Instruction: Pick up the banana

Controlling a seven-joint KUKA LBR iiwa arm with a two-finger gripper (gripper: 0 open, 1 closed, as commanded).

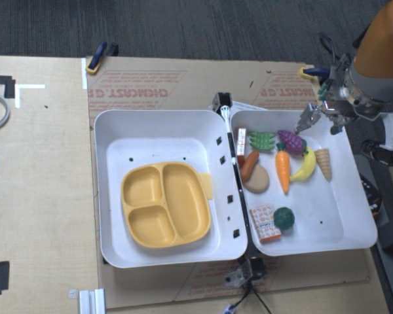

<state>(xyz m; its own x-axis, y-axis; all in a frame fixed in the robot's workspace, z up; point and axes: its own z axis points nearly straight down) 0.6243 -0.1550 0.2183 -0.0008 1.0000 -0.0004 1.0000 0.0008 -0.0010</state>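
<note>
The yellow banana (306, 166) lies curved in the right bin (354, 231), between an orange carrot (283, 169) on its left and an ice cream cone (323, 163) on its right. Purple grapes (291, 141) touch its upper end. My gripper (319, 124) hovers over the bin's far edge, a little above and to the right of the banana. It is open, with nothing between its fingers.
The right bin also holds a green vegetable (262, 139), a sausage (249, 165), a potato (257, 180), a green ball (283, 218) and a red box (264, 224). A yellow divided plate (165, 203) sits in the left bin (118, 136).
</note>
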